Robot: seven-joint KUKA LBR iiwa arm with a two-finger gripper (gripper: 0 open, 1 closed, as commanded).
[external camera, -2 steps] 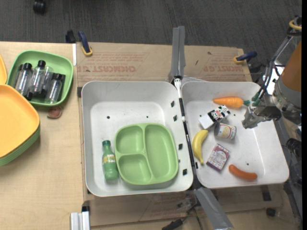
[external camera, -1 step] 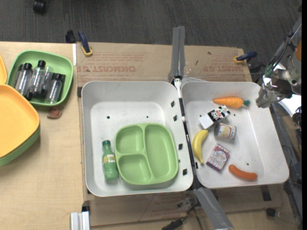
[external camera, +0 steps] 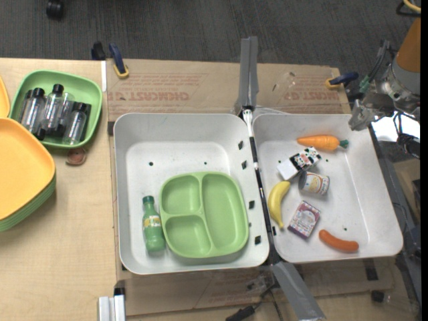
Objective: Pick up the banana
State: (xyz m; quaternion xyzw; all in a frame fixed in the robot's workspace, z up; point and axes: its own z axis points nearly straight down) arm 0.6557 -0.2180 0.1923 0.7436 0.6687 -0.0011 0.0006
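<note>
The yellow banana (external camera: pixel 277 202) lies in the right bin (external camera: pixel 374 199), against its left wall, running from upper right to lower left. My gripper (external camera: pixel 360 117) hangs over the bin's far right corner, well away from the banana, and holds nothing that I can see. The arm's orange band (external camera: pixel 410 45) shows at the view's right edge.
In the right bin are also a carrot (external camera: pixel 321 142), a black-and-white toy (external camera: pixel 303 160), a small can (external camera: pixel 314 182), a purple packet (external camera: pixel 304 219) and a red sausage (external camera: pixel 338 241). The left bin (external camera: pixel 134 152) holds a green divided plate (external camera: pixel 200 214) and a green bottle (external camera: pixel 152 225).
</note>
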